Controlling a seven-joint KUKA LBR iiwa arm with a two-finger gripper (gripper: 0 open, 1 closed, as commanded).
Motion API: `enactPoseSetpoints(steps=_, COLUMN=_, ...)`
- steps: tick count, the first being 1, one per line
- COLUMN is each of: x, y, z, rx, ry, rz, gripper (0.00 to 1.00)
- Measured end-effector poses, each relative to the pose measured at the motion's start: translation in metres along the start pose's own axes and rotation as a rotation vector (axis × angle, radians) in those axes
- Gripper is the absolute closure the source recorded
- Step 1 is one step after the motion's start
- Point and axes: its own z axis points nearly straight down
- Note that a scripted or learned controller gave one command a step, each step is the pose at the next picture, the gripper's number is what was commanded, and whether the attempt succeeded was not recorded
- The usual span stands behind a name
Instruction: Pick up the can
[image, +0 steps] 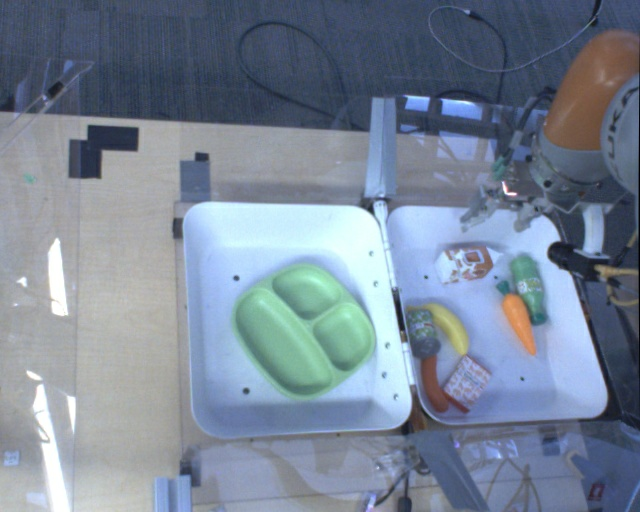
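- We see the end effector over the back edge of the right bin, with two fingers spread apart and nothing between them.
- The arm comes in from the right, with the orange band at the upper right corner.
- We take the can to be the small grey-green item at the left side of the right bin, close to the divider wall, lying on its side. Its label is too small to read, so we're not certain of that ID.
- The can touches a banana on its right and sits just above a red sausage-shaped item.
- A red patterned packet lies just right of the red item, near the front of the bin.
- A white and brown carton lies near the back of the bin, closest to the end effector but apart from it.
- A green bottle lies on the right side, and a carrot runs alongside it, touching or nearly so.
- The end effector is well apart from the can: the carton and banana lie between them.
- The left bin holds a green three-compartment plate, sitting flat around the middle.
- Both bins sit side by side on the wooden counter; a black cable loops on the dark floor behind.
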Motion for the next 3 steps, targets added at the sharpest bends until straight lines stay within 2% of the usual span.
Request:
enactPoseSetpoints(steps=1, x=-0.009, y=-0.011, z=0.072, rx=-0.019, ry=-0.001, rz=0.167, gripper=0.00)
enactPoseSetpoints(steps=2, x=0.006, y=-0.046, z=0.102, rx=-0.020, ry=0.000, rz=0.225, gripper=0.00)
enactPoseSetpoints(steps=3, x=0.007, y=-0.046, z=0.092, rx=-0.017, ry=0.002, rz=0.226, gripper=1.00)
